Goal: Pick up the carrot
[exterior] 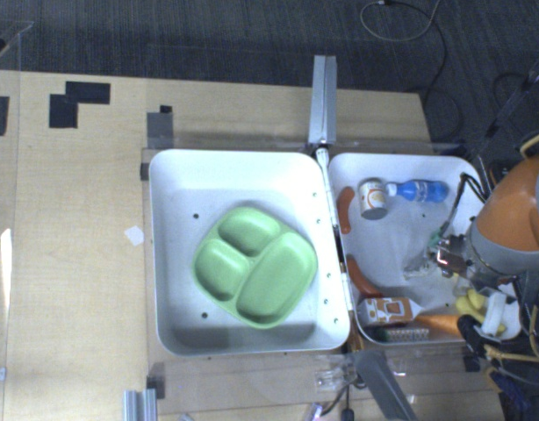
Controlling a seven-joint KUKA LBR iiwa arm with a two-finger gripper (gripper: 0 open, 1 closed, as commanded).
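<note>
Carrot lies along the right bin's near wall (probably pointing left); jaws' state unclear.

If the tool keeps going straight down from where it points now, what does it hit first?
Probably bare floor of the right bin. The tool hangs near mid-bin, apart from the carrot at the front wall, the blue bottle and the can. Depth is hard to judge from this slant.
</note>
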